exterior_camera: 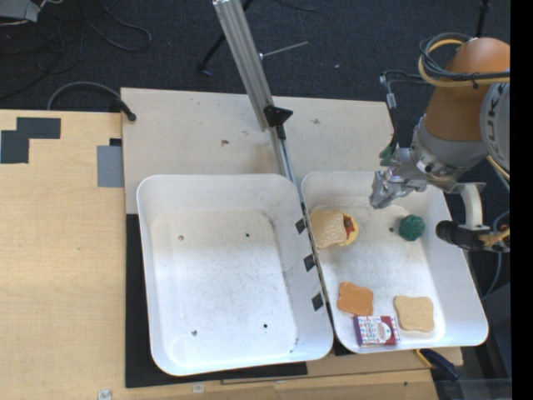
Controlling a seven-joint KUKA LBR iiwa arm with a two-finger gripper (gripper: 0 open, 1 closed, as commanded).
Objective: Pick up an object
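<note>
The right bin (466, 323) holds several items. A toy sandwich (332, 227) lies by its left wall, and a green ball (410, 227) sits toward its right side. Near the front lie an orange toast-like piece (356, 298), a tan bread slice (414, 313) and a small purple and white box (375, 331). My gripper (382, 197) hangs over the far part of this bin, between the sandwich and the green ball, a little behind both. I see nothing between its fingers.
The left bin (150, 223) sits beside the right one, with black clips (309, 262) on the shared wall. A slanted aluminium bar (250, 61) rises behind the bins. A wooden tabletop (58, 248) extends to the left.
</note>
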